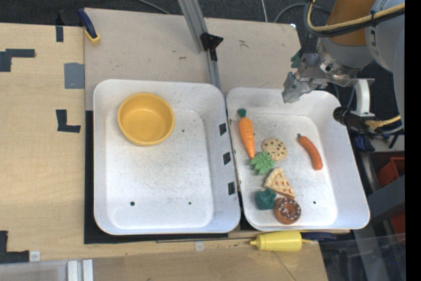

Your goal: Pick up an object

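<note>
A pale wooden bench carries two shallow white plastic bins; the left bin (108, 141) holds a round yellow bowl (145, 118). The right bin (342, 201) holds toy food: an orange carrot (247, 135), a speckled cookie (273, 149), a pizza slice (280, 182), a chocolate doughnut (287, 210) and an orange sausage (310, 151). The grey gripper (293, 90) hangs above that bin's far rim, holding nothing; its opening I cannot tell. The middle pieces crowd together, so a descent there would likely nudge neighbours or close on two.
</note>
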You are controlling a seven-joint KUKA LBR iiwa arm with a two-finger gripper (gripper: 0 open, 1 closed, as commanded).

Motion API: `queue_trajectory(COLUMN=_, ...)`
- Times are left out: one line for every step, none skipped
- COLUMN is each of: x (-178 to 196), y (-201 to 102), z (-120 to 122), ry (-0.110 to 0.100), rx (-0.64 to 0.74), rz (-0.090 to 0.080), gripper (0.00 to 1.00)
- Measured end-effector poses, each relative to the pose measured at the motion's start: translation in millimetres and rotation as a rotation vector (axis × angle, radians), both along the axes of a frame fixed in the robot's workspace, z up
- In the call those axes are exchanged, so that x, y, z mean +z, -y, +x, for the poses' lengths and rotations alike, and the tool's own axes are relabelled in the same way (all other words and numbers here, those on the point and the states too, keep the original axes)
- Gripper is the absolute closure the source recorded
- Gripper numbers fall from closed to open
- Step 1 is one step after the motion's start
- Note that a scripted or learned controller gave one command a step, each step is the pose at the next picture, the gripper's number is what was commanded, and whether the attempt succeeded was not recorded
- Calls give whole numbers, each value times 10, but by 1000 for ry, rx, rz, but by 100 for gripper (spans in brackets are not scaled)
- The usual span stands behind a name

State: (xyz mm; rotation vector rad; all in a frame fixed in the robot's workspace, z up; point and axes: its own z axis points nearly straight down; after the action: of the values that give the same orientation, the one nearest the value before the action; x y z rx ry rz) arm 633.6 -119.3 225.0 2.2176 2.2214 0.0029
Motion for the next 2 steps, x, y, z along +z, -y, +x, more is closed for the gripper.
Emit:
queue_trajectory(x=108, y=-471, z=-219, ry=-4, rx=4, rz=2, gripper=100)
queue_trajectory(x=186, y=-933, z=-429, ry=-6, rx=5, rz=3, gripper=100)
